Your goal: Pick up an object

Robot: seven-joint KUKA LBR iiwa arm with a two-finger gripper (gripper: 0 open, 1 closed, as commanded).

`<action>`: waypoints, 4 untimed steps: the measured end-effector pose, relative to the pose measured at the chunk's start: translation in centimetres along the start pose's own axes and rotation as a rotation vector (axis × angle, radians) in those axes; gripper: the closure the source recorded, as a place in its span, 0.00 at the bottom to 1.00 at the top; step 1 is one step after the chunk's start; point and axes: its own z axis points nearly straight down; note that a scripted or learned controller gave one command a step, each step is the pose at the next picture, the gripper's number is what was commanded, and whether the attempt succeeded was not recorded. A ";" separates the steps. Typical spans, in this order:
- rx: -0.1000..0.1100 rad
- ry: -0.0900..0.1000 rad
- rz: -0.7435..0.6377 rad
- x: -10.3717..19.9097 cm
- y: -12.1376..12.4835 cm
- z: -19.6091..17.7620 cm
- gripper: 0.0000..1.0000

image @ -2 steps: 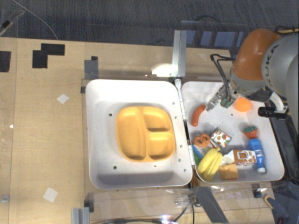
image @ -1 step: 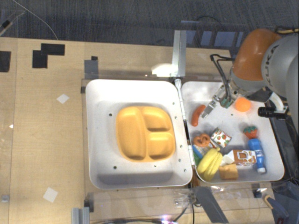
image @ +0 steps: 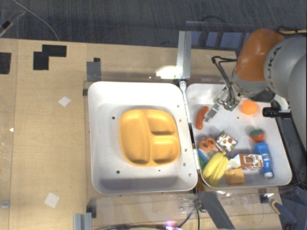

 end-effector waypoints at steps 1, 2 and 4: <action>0.006 0.004 -0.034 0.5 0.7 0.3 0.00; -0.008 -0.016 -0.042 0.2 1.3 -1.3 1.00; -0.001 0.002 0.039 1.0 1.6 -0.1 0.00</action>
